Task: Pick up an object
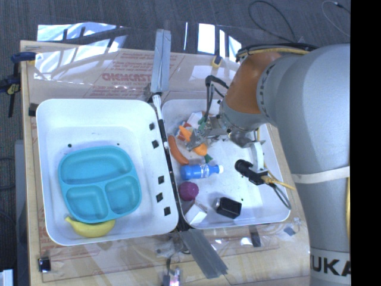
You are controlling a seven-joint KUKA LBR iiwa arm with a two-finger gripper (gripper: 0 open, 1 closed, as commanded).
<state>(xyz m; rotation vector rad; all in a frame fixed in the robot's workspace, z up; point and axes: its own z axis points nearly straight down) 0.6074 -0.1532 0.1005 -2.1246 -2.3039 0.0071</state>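
Bearing two white bins, cluttered wooden bench (grey carpet behind)

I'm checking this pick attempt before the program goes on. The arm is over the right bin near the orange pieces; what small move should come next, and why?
Probably a short straight descent. The end effector sits over the cluttered far corner of the right bin, right by the orange carrot-like piece, with nothing visibly gripped. The blue bottle and purple ball lie nearer the camera, apart from it.
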